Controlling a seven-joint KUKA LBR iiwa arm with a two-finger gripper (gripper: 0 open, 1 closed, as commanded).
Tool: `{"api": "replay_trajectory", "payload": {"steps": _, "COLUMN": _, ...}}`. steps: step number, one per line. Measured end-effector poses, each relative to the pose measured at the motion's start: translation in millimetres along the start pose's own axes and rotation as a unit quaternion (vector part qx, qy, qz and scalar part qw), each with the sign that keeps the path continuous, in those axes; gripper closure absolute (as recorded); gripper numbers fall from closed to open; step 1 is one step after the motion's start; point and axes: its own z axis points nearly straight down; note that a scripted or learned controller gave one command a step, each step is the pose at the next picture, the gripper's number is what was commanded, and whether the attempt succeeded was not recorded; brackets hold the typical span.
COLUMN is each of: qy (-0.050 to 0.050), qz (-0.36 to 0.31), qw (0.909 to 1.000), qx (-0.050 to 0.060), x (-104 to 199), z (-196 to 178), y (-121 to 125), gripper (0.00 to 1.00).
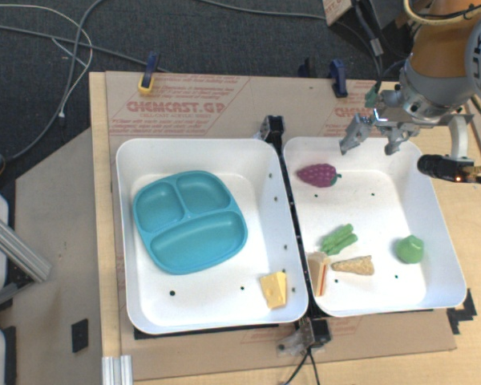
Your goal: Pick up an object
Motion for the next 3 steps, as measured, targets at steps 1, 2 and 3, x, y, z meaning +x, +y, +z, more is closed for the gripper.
{"api": "replay_trajectory", "payload": {"steps": 1, "qy": -0.001, "qz": -0.001, "qw": 1.0, "qx": -0.006, "x": 0, "z": -7, "y": 2, "gripper": 0.0}}
{"api": "replay_trajectory", "payload": {"steps": 2, "qy": 0.0, "qz": -0.001, "qw": 1.0, "qx": -0.005, "x": 1, "z": 34, "y": 0, "gripper": 0.0}}
{"api": "replay_trajectory", "payload": {"steps": 3, "qy": 0.0, "qz": -0.001, "qw": 1.0, "qx": -0.003, "x": 4, "z": 77, "y": -4, "gripper": 0.0}}
